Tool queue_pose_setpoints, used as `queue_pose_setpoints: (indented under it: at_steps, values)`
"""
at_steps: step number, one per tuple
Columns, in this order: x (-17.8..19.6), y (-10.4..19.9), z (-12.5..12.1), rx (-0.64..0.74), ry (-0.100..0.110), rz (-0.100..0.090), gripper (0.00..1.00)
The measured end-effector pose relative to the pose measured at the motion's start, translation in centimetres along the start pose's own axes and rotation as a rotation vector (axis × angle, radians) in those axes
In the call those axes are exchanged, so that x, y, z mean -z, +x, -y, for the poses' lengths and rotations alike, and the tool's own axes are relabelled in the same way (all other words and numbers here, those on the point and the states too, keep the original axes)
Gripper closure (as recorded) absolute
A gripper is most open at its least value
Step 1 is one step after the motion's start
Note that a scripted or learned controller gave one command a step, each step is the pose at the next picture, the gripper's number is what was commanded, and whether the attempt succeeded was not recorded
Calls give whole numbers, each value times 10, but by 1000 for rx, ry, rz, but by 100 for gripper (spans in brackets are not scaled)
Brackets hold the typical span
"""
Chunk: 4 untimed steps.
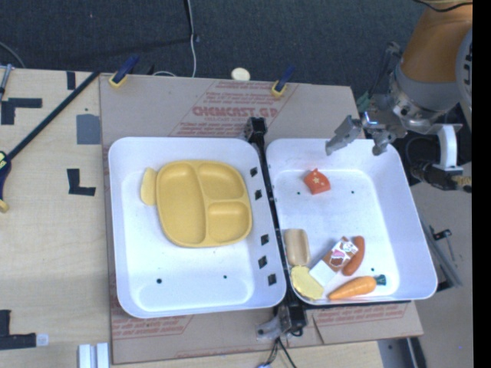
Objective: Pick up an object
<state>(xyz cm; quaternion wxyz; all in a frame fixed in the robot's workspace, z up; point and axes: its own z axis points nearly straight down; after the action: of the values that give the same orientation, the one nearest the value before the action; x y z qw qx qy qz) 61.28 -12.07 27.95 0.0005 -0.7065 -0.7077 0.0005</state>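
Nearest to us, along the front edge of the right bin [414,228], we see a carrot [353,287], a yellow slice [307,284], a bread piece [297,245] and a sausage [354,256] lying close together, while a small red piece [316,182] sits apart from them toward the far side. We see the gripper [359,139] above the far rim of this bin, its two fingers spread apart with nothing between them, and in the left bin [126,228] lies a yellow divided plate [201,203]
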Motion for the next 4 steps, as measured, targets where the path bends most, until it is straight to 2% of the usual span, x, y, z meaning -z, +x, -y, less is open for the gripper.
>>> queue_pose_setpoints:
  at_steps: [1,2,3,4]
  values:
    - [-127,19,-28,1,9,-2,0]
    - [-200,11,-50,1,2,2,0]
    - [-185,11,-51,2,-1,1,100]
    - [-185,11,-51,2,-1,1,0]
